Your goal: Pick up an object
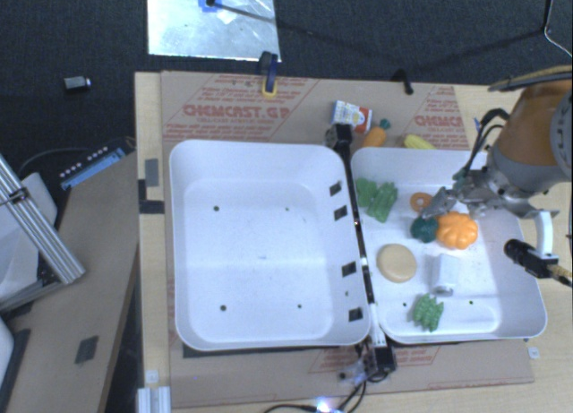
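Observation:
The right bin [524, 299] holds several small toys. An orange pumpkin [457, 231] lies beside a dark green piece [423, 228], with an orange ring [420, 201] just above them. Further left is a light green leafy piece [376, 198]. Lower down are a beige round bun [397, 262], a white block [445, 272] and a small green piece [428, 311]. My gripper [445, 204] reaches in from the right and hangs low over the pumpkin and the dark green piece, close to both.
The left bin [260, 153] stands beside the right one, with a black-clipped divider [354, 223] between them. On the cardboard behind the bins lie a carrot [375, 136], a yellow piece [417, 142] and a white and red item [350, 116].

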You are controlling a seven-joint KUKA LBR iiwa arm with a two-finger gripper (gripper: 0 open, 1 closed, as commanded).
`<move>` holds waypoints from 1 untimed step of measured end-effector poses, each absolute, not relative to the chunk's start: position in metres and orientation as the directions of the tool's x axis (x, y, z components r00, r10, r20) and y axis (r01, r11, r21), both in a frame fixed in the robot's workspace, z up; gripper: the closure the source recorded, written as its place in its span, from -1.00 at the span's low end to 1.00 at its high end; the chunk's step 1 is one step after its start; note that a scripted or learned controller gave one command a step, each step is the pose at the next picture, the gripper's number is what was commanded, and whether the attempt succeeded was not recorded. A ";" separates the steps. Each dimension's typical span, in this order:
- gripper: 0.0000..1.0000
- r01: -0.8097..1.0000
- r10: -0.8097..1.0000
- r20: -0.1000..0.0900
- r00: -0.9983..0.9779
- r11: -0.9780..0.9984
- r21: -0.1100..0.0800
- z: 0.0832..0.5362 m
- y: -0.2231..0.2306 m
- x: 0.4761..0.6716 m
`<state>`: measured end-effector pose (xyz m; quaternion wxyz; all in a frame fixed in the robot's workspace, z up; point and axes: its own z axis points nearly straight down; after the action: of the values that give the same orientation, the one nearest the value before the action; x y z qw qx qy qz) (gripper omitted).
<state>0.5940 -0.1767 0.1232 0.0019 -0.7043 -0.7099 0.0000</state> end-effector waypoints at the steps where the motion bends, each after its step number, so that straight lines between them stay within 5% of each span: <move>1: -1.00 1.000 1.000 -0.002 -0.009 0.009 0.009 0.084 -0.157 0.673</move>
<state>0.6729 -0.1569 0.0842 -0.0037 -0.7039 -0.7103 -0.0027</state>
